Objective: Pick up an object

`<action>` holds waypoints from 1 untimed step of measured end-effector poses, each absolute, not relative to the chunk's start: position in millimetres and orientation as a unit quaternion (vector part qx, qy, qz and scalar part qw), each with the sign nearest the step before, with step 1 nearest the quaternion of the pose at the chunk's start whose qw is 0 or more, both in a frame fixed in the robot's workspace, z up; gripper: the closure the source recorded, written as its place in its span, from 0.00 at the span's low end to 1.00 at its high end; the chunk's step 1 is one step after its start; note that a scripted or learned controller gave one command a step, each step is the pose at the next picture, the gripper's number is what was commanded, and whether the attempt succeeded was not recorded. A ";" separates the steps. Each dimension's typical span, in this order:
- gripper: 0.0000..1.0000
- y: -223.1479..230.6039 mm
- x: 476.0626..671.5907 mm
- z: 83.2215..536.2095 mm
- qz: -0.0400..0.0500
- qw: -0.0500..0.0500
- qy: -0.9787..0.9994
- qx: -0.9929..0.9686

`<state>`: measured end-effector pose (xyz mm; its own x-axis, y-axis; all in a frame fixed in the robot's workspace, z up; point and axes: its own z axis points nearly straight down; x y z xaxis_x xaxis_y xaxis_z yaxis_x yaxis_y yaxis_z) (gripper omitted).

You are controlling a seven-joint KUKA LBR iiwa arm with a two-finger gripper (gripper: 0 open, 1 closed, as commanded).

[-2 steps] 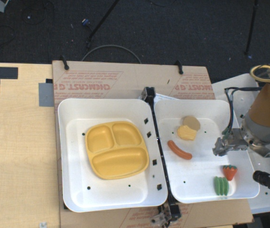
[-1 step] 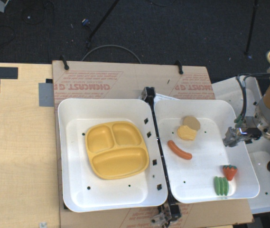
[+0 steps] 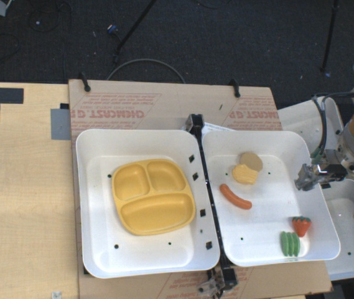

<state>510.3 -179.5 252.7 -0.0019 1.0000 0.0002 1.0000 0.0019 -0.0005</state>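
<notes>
The pincer (image 3: 305, 178), its grip state impossible to tell, hovers at the right bin's (image 3: 270, 254) edge, with the strawberry (image 3: 301, 225) nearest, just below it.

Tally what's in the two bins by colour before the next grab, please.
Yellow: 2, the divided tray in the left bin and the yellow food piece in the right bin
Tan: 1, round piece
Orange: 1, sausage
Red: 1, strawberry
Green: 1, pea pod
Total: 6
</notes>
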 end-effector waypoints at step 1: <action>1.00 -127.4 512.2 254.8 0.000 0.002 -0.709 -0.705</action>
<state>512.2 -127.4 254.8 -0.0050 1.0000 0.0032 1.0000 0.0050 -0.0028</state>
